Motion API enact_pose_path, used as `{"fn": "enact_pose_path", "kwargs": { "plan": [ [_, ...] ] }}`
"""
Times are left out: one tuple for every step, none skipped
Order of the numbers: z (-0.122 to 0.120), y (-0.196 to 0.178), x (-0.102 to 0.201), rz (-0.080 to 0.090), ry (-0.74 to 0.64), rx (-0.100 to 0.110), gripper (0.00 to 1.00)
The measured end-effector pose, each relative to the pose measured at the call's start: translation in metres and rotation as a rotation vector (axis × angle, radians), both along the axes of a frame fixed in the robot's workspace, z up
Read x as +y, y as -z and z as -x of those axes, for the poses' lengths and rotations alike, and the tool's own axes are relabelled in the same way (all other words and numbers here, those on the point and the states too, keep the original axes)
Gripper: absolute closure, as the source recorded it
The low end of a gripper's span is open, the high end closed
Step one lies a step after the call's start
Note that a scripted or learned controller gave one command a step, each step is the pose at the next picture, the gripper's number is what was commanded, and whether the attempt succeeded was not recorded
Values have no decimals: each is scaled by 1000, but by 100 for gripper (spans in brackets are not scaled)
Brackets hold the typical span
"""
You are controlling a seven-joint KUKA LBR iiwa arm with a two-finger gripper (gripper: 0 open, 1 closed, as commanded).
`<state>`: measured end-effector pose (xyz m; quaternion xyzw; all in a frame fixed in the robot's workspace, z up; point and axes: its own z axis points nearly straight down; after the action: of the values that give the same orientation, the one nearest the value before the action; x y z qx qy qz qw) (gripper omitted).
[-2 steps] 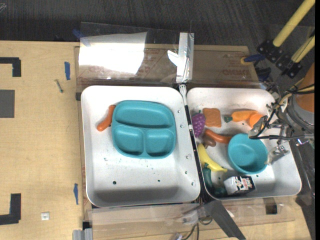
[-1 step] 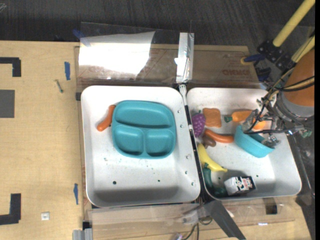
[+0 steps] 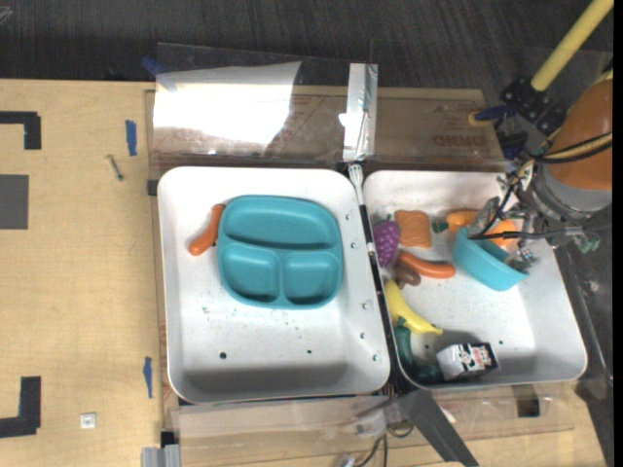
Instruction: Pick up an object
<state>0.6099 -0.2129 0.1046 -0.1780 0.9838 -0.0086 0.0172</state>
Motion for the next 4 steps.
{"fn": "enact_pose_path", "kwargs": {
  "plan": [
    [2, 0, 9, 0, 93, -3, 0],
    [11, -1, 16, -7, 247, -9, 0],
    [6, 0, 12, -11, 231, -3, 0],
    [1, 0, 7, -15, 314, -3, 0]
  ]
}}
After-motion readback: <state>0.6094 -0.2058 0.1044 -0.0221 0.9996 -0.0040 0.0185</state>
